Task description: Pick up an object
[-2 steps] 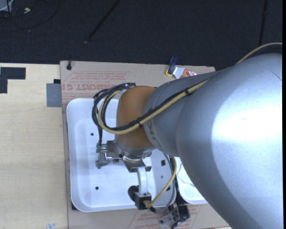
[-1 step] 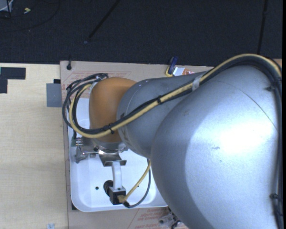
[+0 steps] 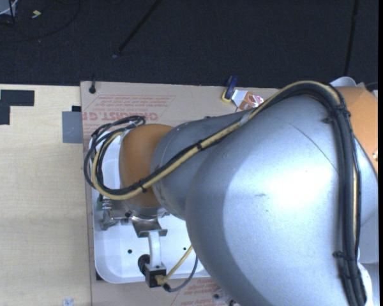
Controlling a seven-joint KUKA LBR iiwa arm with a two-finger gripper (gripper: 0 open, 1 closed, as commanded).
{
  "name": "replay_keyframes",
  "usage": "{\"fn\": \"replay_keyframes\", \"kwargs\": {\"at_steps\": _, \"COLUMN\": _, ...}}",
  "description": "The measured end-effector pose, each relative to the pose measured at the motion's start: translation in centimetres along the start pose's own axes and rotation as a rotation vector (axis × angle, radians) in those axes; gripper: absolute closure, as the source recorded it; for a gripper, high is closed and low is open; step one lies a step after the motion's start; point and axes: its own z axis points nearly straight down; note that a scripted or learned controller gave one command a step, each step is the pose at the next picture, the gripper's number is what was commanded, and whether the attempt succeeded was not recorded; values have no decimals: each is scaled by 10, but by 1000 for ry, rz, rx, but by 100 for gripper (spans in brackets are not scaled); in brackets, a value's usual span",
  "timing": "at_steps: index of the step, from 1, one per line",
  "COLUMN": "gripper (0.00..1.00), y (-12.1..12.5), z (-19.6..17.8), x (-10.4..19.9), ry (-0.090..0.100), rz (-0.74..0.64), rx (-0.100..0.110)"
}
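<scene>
The gripper [image 3: 140,225] hangs low over the white bin [image 3: 110,260], below the orange band [image 3: 137,161] of the wrist. The bulk of the grey arm [image 3: 274,196] spreads across everything to its right. From this angle the gripper's working end is hidden under its own body, so I cannot tell how far open it is, or whether it has hold of or touches anything. Two small things lie well apart from it, far beyond and to its right, at the far edge of the cardboard sheet [image 3: 134,104] just above the arm's upper outline. One is a small blue and yellow thing [image 3: 229,89]. Just beside it, further right, is what looks like an orange and white packet [image 3: 250,100], partly covered by the arm.
</scene>
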Motion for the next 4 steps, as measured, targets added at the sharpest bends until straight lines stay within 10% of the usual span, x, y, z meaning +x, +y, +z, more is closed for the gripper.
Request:
{"fn": "replay_keyframes", "kwargs": {"at_steps": 2, "gripper": 0, "y": 36, "z": -1, "x": 1, "ry": 1, "rz": 0, "rx": 4}}
{"fn": "replay_keyframes", "kwargs": {"at_steps": 4, "gripper": 0, "y": 129, "z": -1, "x": 0, "ry": 1, "rz": -5, "rx": -1}}
